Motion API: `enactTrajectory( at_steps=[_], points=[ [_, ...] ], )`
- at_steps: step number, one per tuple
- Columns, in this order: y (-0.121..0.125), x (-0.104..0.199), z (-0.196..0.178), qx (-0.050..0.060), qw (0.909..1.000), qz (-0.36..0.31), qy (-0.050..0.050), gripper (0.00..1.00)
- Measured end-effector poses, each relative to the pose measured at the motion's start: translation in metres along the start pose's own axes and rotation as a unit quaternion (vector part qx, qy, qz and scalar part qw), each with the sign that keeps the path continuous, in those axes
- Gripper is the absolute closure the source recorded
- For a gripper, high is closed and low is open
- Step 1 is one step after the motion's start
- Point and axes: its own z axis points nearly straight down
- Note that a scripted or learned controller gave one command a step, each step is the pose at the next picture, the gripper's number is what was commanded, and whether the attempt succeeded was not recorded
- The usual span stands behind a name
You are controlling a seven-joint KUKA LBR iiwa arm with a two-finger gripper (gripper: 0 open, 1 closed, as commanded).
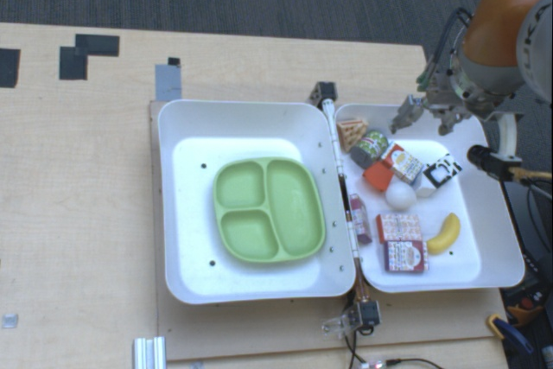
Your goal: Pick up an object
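Observation:
The right bin (pixel 497 259) holds several small objects: a yellow banana (pixel 445 233), a white ball (pixel 399 196), an orange block (pixel 378 175), a green can (pixel 371 144), a black-and-white cube (pixel 441 173) and two red-and-white cartons (pixel 402 242). My gripper (pixel 425 118) hangs over the bin's far edge, above and behind the pile. Its fingers (pixel 403 117) are spread open with nothing between them. The closest items to it are the can and a white-and-red box (pixel 406 162).
The left bin (pixel 173 186) holds a green divided plate (pixel 268 210). A tan waffle-like piece (pixel 352 132) and a slim pink item (pixel 359 222) lie by the divider between the bins. The arm's orange band (pixel 505 0) looms at the upper right.

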Motion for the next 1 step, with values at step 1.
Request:
enactTrajectory(
  at_steps=[1],
  points=[
    [-0.0485,0.0190,0.0971,-0.001,1.0000,0.001,0.000,0.00]
  ],
)
